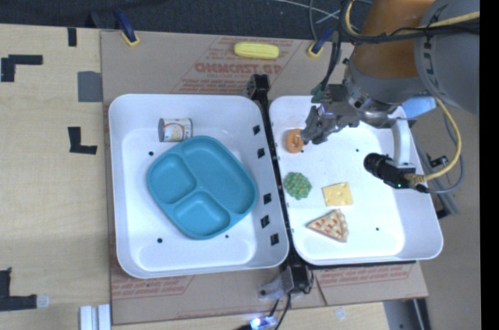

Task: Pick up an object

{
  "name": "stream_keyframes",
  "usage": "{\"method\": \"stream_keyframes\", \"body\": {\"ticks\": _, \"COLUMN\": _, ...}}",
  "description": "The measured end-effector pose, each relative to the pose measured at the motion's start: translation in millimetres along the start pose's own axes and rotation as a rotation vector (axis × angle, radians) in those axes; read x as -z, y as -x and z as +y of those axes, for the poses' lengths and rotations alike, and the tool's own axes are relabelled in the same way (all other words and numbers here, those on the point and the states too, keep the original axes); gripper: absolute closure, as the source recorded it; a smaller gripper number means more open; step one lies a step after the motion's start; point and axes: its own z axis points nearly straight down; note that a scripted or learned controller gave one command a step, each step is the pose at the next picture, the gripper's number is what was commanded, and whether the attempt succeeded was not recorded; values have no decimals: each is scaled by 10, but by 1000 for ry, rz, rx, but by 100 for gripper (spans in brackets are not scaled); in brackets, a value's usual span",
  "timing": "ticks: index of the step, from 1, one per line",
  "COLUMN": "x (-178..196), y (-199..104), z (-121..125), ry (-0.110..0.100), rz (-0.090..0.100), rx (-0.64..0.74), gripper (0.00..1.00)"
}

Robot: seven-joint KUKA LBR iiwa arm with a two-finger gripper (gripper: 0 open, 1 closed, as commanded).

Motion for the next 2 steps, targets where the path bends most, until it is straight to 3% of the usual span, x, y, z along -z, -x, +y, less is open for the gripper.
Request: {"method": "stream_keyframes", "body": {"ticks": 2, "x": -184, "y": -1042, "z": -210, "ry": 1, "rz": -1, "rx": 0, "gripper": 100}}
